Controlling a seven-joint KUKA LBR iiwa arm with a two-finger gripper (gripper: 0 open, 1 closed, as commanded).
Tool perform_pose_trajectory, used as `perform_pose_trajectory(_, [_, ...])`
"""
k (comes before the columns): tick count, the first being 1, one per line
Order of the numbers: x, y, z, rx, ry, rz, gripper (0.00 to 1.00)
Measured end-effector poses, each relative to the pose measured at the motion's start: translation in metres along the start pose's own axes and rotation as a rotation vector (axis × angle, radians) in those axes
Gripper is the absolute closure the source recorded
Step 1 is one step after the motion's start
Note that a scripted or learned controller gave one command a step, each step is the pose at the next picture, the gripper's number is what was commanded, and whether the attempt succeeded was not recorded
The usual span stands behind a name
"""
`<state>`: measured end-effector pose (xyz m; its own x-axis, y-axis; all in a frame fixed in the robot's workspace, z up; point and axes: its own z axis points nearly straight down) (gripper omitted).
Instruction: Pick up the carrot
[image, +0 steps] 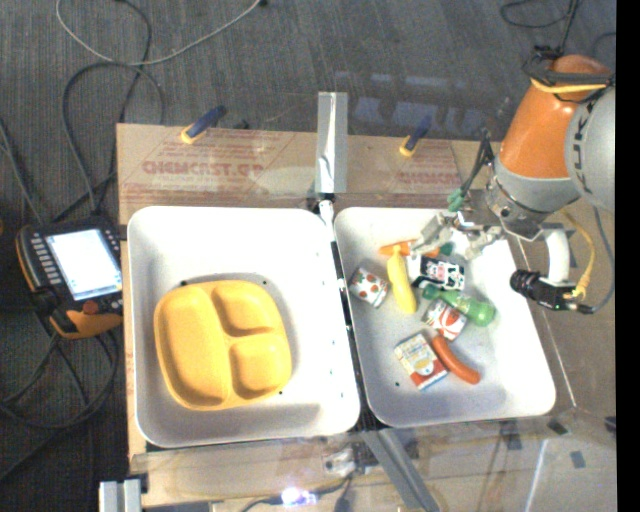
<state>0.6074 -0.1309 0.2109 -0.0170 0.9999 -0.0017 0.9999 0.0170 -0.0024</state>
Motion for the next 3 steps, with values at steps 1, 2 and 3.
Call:
perform_pose_trajectory(1, [0.032,-0.062,-0.005,0.001,0.001,-0.012,0.0])
perform_pose_trajectory(2, [0.02,-0.091,0.023,0.002,0.003,0.098,0.0])
perform_pose_trajectory(3, [0.02,-0.091,0.023,0.002,0.003,0.098,0.0])
